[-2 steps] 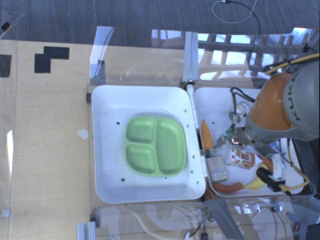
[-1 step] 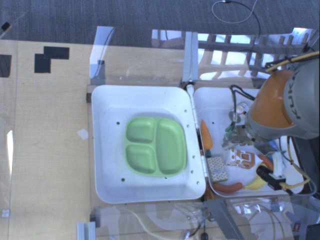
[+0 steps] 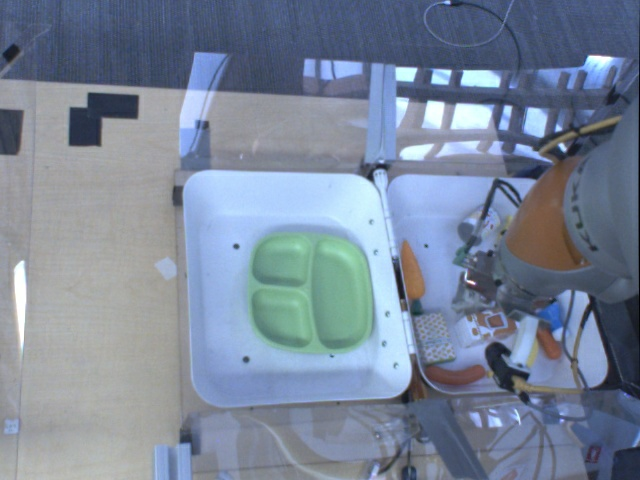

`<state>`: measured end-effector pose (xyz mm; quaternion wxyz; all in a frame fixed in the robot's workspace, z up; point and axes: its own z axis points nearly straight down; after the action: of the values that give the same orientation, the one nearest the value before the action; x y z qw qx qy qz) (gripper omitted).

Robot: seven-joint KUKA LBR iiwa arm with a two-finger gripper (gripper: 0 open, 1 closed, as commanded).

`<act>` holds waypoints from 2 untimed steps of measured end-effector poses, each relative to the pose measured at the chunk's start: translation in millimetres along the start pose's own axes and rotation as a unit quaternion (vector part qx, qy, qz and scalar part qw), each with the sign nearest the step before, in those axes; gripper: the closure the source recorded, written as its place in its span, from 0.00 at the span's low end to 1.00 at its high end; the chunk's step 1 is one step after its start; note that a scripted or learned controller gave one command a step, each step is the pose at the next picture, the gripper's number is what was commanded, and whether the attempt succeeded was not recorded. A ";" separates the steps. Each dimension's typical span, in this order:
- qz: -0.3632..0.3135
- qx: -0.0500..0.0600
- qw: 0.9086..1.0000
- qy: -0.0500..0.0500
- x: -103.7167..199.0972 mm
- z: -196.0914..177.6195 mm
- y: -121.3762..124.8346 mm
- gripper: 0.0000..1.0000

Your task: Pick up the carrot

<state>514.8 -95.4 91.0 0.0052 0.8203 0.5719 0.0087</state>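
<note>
- No word, brand, number or label can be read anywhere on the bench from here.
- The black blocky shapes (image 3: 102, 116) printed on the bench top, up and to the left of the left bin (image 3: 205, 268), are plain marks and carry no letters.
- A small packet (image 3: 490, 323) in the right bin (image 3: 430, 218), well to the right of the left bin, has orange and white printing, but it is too small and blurred to make out.
- A checked card (image 3: 432, 336), just beside the left bin's right rim, shows a fine pattern and no legible writing.
</note>
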 end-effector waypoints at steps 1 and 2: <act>0.008 0.008 1.000 -0.004 61.0 -93.5 -4.0 1.00; 0.080 0.008 0.997 -0.005 37.3 -169.1 -38.9 1.00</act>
<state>487.8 -47.1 259.6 0.0009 0.8634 0.5045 0.0010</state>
